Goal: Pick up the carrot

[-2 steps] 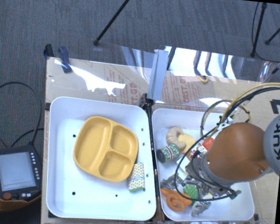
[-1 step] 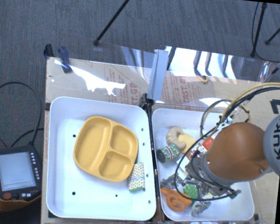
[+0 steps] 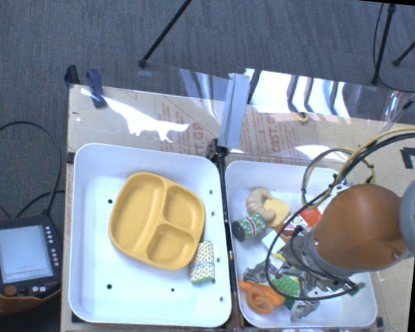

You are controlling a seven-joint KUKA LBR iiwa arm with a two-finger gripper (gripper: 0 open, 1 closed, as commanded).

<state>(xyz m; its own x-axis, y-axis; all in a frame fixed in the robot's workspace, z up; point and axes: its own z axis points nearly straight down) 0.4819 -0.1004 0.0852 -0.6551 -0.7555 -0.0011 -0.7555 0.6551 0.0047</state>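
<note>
A grey robot arm with an orange band [image 3: 360, 227] reaches in from three o'clock over the right bin [image 3: 366, 315], one of two shallow white bins on the counter [image 3: 152, 127]. Its pincer [image 3: 303, 303] hangs low at the bin's six o'clock side, just beside the carrot [image 3: 258, 296], an orange piece lying flat near the front rim; whether the pincer is released or clenched cannot be told from this angle, and nothing is seen between its tips. The carrot looks like a light, stiff plastic toy with a smooth, possibly slippery skin, best taken across its thicker middle rather than its tapered end. One carrot is visible. Sharing its bin are one small green-labelled can [image 3: 250, 227] and one pale yellowish toy [image 3: 266, 203] toward eleven o'clock. The left bin [image 3: 85, 259] holds one yellow divided plate [image 3: 158, 220] and one small patterned packet [image 3: 203, 262] at the plate's five o'clock.
</note>
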